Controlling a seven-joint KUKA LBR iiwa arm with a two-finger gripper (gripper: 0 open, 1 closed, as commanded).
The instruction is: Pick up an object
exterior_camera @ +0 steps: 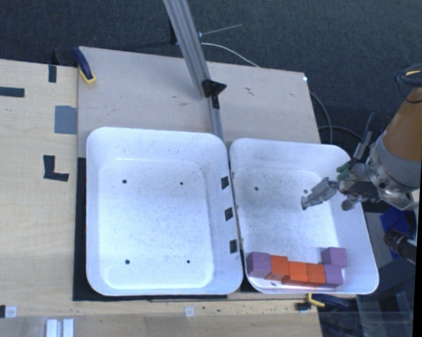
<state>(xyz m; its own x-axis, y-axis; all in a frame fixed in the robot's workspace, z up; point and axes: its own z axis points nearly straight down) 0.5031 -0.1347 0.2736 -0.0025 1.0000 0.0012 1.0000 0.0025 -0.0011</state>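
Gripper (322, 194) over right bin (283, 158), right of middle; finger spread not readable (too small, blurred), nothing seen between fingers. Purple and orange blocks (297, 268) in row along right bin's near wall, well apart from gripper. Left bin (155, 143) beside it.

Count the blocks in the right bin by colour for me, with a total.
Purple blocks: 3, at and
Orange blocks: 3, at and
Total: 6, all along the near wall of the right bin
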